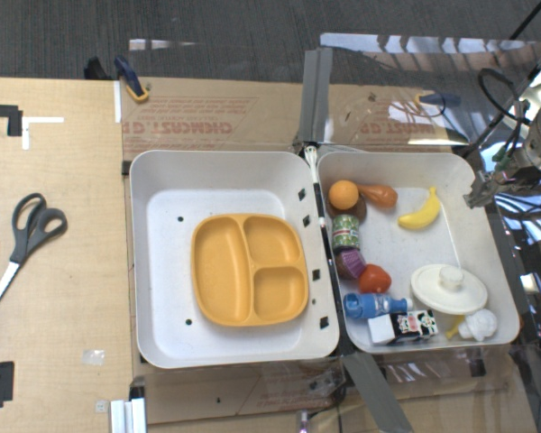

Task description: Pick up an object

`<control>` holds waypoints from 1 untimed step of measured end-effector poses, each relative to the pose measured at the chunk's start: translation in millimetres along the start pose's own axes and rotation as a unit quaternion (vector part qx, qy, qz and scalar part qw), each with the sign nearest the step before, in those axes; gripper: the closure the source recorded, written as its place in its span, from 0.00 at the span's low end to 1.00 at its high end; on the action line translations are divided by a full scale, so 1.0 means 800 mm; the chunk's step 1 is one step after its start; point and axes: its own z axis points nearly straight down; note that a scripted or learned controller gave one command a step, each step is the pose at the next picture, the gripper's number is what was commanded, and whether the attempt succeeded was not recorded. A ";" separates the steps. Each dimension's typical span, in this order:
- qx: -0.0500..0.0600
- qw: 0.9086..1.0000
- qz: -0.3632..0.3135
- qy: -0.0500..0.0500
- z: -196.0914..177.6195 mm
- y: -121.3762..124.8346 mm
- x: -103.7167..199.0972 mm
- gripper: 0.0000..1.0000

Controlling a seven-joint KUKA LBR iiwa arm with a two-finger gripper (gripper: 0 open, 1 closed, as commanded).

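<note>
Poised at the right bin's (pixel 496 242) edge, the gripper (pixel 481 190), jaws' state unclear, overlooks a banana (pixel 420 213) lying free for picking.

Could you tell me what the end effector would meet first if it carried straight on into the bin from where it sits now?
Probably the banana. The end effector sits at the right bin's far right edge, pointing roughly leftward; the banana is nearest along that line. Height is unclear, so it might pass above.
</note>
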 end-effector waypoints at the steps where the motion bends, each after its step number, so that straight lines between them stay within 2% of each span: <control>1: -0.006 0.999 -0.034 -0.001 0.149 -0.094 0.024 1.00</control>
